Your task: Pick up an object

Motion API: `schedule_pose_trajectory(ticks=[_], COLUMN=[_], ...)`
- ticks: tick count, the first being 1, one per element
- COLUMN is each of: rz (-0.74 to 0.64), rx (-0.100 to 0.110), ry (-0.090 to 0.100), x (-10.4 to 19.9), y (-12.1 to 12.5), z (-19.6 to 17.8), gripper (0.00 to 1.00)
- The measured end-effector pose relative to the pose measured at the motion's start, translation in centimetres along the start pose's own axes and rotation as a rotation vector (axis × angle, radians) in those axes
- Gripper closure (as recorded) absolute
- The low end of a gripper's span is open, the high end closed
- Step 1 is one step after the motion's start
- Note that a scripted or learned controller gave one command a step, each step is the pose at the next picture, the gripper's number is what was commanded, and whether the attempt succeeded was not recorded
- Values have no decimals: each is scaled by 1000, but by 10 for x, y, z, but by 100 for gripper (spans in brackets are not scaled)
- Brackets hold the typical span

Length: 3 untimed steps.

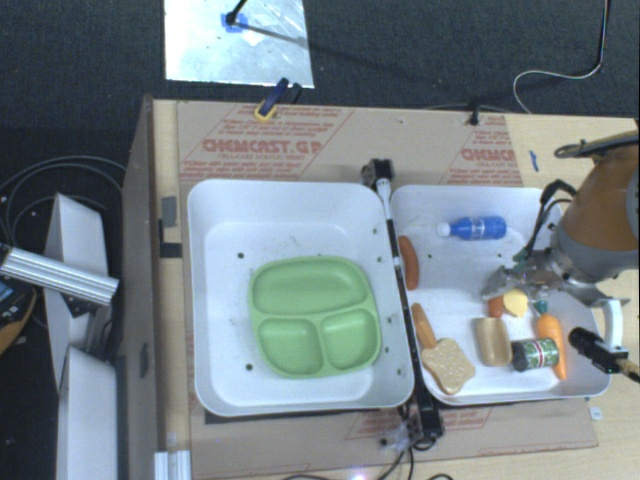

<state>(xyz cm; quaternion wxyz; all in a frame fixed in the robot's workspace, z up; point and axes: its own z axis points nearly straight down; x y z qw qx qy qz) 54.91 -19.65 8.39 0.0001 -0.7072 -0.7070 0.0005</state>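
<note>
The right bin [430, 208] holds several toy foods. A blue bottle [475, 228] lies at the back and a red sausage [407, 260] runs along the left wall. An orange stick [424, 325] and a bread slice [449, 365] sit at the front left. Further right are a beige block [491, 341], a green and red can [535, 353] and a carrot [551, 340]. My gripper [512, 284] reaches in from the right and sits low, just above a small yellow piece [515, 305] and an orange piece [496, 308]. The wrist hides its tips.
The left bin [220, 218] bears a green divided plate [315, 315]. A black divider clip [380, 173] stands between the bins at the back. The arm's orange band [605, 203] hangs over the right bin's right side. Cables [50, 183] and boxes lie left of the bench.
</note>
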Motion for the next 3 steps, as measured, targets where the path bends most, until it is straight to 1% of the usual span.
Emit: schedule_pose_trajectory(ticks=[1,2,3], rz=[-2,-5,-6], rx=[-5,-8,-4], ry=[-1,0,3], x=[1,55,136], y=[2,16,-4], z=[-11,-114,-144], gripper=[100,100,100])
